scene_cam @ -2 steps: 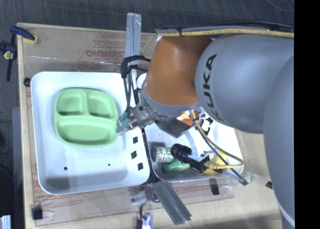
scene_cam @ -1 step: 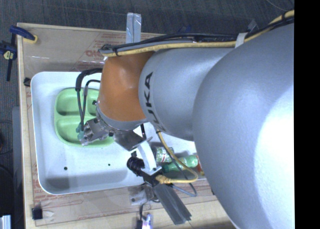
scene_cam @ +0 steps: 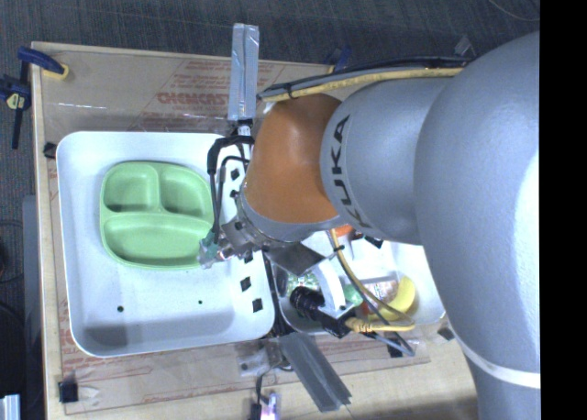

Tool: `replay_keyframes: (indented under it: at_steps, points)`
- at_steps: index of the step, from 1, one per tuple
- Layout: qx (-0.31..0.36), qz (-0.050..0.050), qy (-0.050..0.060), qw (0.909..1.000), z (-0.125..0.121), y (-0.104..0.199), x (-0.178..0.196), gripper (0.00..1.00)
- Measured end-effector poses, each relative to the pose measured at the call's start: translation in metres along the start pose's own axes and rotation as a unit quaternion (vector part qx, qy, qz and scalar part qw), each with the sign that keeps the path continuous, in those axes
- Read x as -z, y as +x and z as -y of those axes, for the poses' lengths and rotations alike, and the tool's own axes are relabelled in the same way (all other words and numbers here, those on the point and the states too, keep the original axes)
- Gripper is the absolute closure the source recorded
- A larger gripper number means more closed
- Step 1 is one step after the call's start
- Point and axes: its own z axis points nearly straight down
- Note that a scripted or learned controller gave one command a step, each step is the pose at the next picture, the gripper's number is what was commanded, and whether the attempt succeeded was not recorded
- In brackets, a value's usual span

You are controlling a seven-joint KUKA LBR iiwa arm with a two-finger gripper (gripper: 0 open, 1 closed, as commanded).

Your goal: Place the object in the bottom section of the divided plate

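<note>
A light green divided plate (scene_cam: 154, 215) lies in the left bin (scene_cam: 138, 317), with two small sections at the top and one wide section at the bottom. My gripper (scene_cam: 214, 249) hangs at the plate's lower right rim, just past the wide bottom section. A small teal-green bit shows at its tip, and I cannot make out what it is. The grey arm with its orange band (scene_cam: 284, 171) reaches in from the right and hides the divider between the bins.
The right bin (scene_cam: 426, 313) is mostly covered by the arm. A yellow object (scene_cam: 401, 296) and some pale packaging (scene_cam: 371, 279) lie in it. A grey strip (scene_cam: 244, 70) stands up behind the bins, and blue clamps (scene_cam: 41, 62) sit at the bench's far left corner.
</note>
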Motion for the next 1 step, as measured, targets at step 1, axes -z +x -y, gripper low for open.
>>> replay_keyframes:
  at_steps: [1]
  points:
    - [0.023, 0.0, 0.001, 0.9997, -0.022, 0.0594, -0.04, 1.0]
